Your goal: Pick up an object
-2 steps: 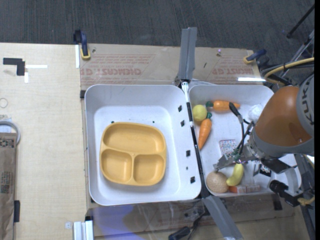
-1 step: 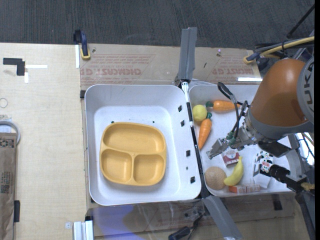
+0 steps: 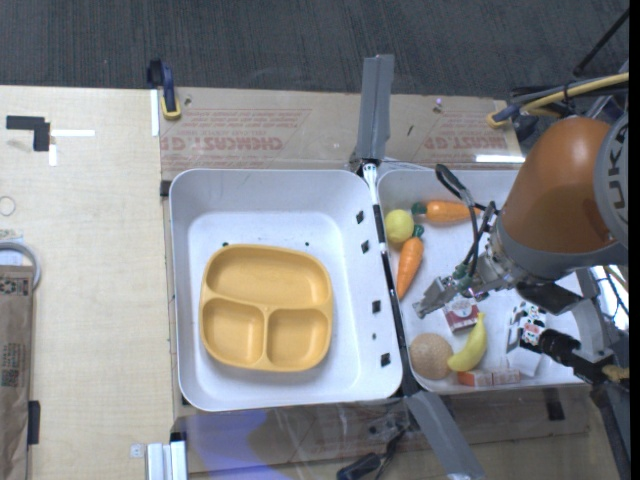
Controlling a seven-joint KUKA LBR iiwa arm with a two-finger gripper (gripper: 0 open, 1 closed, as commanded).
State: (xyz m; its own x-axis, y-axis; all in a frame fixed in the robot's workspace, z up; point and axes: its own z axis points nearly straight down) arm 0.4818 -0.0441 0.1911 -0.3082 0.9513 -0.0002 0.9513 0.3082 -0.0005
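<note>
Pincer (image 3: 437, 296) of mine hangs low over the right white plastic bin (image 3: 560, 380); whether it is spread or closed I cannot tell. It sits near a long orange carrot (image 3: 408, 265), above a round tan ball (image 3: 430, 354) and a curved yellow banana (image 3: 471, 344). Beside the carrot lies a small yellow lemon (image 3: 399, 225). The left white bin (image 3: 190, 268) holds a three-compartment yellow plastic plate (image 3: 266, 306).

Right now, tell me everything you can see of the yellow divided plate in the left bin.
The yellow plate is a rounded-square tray, plastic by its look, with three compartments: one wide across the far side, two smaller on the near side. It lies flat and upright on the left bin floor, roughly centred. Nothing lies in it and nothing else touches it.
</note>
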